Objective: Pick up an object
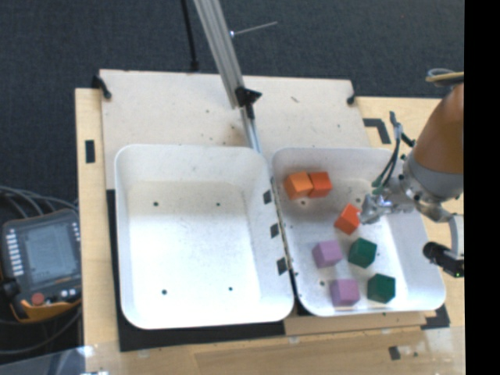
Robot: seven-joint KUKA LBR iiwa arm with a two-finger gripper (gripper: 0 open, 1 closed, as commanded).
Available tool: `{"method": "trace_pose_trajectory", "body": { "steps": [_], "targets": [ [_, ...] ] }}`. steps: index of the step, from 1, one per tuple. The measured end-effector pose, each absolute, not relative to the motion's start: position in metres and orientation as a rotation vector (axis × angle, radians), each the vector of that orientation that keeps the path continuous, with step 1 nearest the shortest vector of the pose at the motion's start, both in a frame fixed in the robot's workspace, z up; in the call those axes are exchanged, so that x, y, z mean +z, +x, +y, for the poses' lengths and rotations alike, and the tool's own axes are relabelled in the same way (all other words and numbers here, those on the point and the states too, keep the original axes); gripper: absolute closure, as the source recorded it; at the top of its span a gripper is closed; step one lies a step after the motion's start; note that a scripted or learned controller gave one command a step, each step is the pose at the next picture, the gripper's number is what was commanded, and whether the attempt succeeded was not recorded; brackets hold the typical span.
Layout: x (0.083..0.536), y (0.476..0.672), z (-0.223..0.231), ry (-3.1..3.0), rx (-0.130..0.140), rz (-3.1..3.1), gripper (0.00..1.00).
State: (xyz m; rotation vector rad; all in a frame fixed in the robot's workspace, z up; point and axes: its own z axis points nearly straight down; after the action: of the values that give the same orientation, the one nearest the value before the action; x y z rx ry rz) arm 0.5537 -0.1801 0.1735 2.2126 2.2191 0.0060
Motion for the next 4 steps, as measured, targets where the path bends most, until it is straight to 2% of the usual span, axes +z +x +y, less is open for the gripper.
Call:
{"method": "trace_pose_trajectory", "body": {
  "steps": [2,4],
  "targets": [
    [0.292,0.553,-0.184,2.211,0.005,2.221,1.00],
    [0.290,0.565,-0.079,2.213,0.002,2.230,1.00]
  ]
}}
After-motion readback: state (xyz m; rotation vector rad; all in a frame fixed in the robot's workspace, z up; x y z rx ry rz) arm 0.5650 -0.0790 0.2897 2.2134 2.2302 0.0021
